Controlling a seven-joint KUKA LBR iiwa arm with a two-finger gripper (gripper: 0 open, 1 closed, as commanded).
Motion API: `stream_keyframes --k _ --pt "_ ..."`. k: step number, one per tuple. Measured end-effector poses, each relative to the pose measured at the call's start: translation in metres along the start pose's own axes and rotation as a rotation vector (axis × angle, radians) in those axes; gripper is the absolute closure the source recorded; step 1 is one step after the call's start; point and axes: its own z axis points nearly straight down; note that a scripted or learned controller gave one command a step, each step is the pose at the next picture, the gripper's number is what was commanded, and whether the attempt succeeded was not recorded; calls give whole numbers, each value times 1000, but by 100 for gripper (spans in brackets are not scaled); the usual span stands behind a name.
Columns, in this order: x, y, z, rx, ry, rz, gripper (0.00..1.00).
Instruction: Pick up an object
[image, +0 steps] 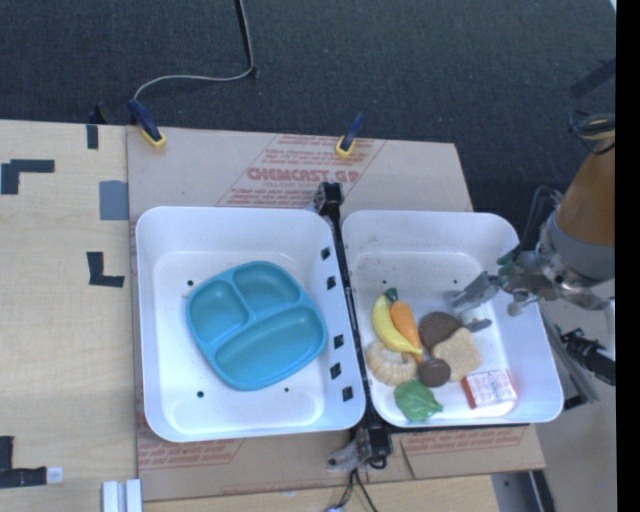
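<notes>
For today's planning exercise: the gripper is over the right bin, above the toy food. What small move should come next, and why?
Probably a short descent toward the brown round toy. The gripper sits just above and right of it, holding nothing, and this piece lies nearest in the right white bin.

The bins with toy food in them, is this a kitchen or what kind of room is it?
Probably a robot test bench, not a kitchen. A robot arm reaches over two white bins clamped on cardboard, and the banana and carrot look like toys.
</notes>
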Motion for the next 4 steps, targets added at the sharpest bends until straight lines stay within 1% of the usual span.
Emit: stream_keyframes --k 1,2,3,4 --pt "70 2 126 -4 0 0 0" --pt "90 89 42 -3 -1 -1 0" --pt "61 62 140 -2 -1 0 0" --pt "61 63 129 -7 -2 1 100"
